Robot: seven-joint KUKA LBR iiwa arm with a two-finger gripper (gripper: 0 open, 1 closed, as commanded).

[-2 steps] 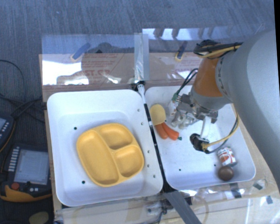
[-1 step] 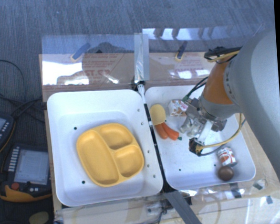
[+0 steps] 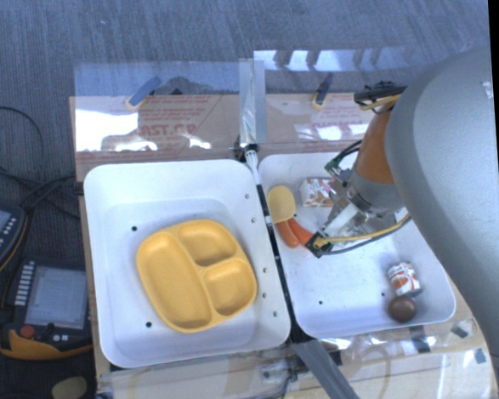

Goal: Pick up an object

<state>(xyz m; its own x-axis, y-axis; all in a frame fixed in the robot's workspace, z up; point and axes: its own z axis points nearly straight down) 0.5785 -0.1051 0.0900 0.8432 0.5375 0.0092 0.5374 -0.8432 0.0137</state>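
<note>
A yellow divided plate (image 3: 197, 275) lies in the left bin (image 3: 108, 247); in the right bin (image 3: 342, 311), a pale round piece (image 3: 281, 202) and an orange object (image 3: 296, 231) sit against the left wall. The gripper (image 3: 340, 218) hangs just right of them; I cannot tell its opening or any hold; a small can (image 3: 402, 277) stands further right.

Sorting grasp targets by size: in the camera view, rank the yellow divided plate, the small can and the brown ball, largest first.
1. yellow divided plate, far the largest.
2-3. small can and brown ball: they look nearly alike, so I won't rank them.
</note>
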